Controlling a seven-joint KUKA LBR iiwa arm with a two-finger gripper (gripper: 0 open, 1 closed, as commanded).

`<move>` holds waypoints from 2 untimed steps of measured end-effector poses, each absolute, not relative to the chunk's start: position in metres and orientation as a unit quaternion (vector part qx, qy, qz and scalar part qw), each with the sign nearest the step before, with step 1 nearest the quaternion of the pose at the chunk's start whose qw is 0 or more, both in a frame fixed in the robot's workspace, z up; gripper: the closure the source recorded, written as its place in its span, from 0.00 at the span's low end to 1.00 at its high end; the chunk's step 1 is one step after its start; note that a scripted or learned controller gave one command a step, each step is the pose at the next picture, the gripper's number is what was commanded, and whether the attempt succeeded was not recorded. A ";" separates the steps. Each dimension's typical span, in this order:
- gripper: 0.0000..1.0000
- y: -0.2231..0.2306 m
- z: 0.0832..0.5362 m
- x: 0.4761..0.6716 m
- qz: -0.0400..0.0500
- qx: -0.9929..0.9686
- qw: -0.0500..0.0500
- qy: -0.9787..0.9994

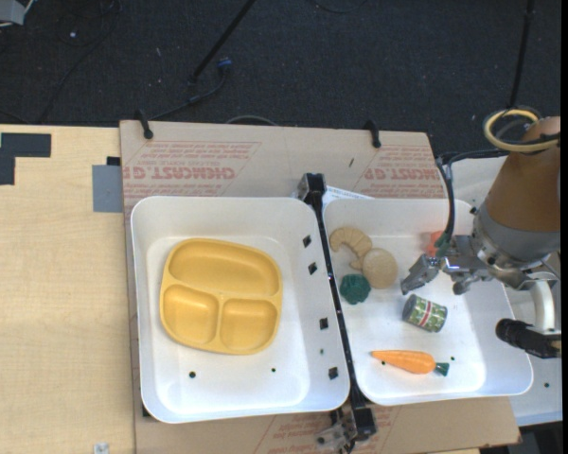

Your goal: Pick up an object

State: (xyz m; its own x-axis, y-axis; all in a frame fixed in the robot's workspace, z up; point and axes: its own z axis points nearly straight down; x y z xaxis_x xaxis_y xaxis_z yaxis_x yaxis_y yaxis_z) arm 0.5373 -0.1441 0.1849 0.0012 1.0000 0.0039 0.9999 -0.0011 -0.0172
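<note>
In the right bin (511, 386), the gripper (442, 277) hangs with fingers spread and nothing between them, just above the small can (424, 312) lying near the carrot (404, 361), so the approach seems underway and next calls for descending and closing.

Overall light: even and fairly bright across both bins, seemingly from overhead.
Floor beyond the tabletop (47, 282): dark, little detail.
Glare: left bin (151, 348) and right bin (511, 367) looked nearly washed out.
Shadows: soft, short, close under the yellow tray (222, 296).
Sharpness: slightly soft and grainy throughout; small things lacked fine detail.
</note>
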 end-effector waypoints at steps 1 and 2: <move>0.00 -0.144 0.190 0.540 0.002 -0.707 0.003 -0.707; 0.00 -0.133 0.133 0.538 0.003 -0.707 0.006 -0.707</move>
State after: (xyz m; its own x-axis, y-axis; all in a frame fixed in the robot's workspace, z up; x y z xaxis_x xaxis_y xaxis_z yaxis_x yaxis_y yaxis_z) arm 0.5376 -0.1332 0.1331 -0.0002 1.0000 0.0038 0.9999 0.0002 -0.0124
